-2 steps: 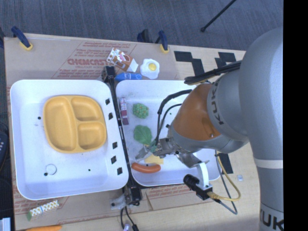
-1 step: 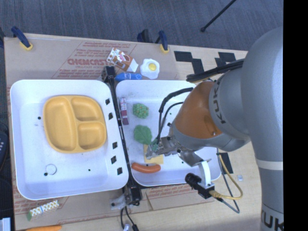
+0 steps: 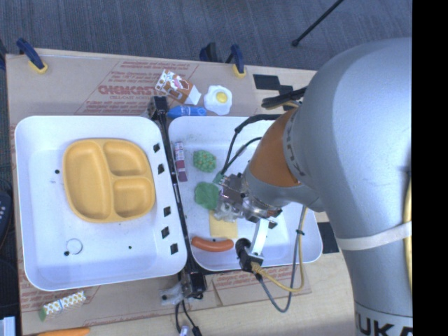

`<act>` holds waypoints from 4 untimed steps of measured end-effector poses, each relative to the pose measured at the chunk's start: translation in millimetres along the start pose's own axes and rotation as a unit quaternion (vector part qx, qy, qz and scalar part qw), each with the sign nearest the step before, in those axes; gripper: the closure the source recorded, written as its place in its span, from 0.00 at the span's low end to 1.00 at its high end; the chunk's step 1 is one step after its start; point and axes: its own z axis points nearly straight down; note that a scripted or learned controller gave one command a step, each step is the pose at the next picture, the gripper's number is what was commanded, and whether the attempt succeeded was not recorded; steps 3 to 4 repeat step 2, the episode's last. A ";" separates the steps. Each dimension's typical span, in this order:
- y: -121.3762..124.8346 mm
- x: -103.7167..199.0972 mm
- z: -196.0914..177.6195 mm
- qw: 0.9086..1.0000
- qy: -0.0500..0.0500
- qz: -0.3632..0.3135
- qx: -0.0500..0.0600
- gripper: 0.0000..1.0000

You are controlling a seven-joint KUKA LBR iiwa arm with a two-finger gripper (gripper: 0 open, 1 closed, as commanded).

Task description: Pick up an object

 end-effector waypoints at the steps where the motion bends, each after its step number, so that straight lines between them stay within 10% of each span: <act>1: 49.5 2.0 -121.4 0.999 0.000 -0.038 -0.001 1.00; 2: -3.4 59.2 -99.2 0.984 0.000 -0.180 0.001 1.00; 4: -3.4 59.2 -99.2 0.984 0.000 -0.180 0.001 1.00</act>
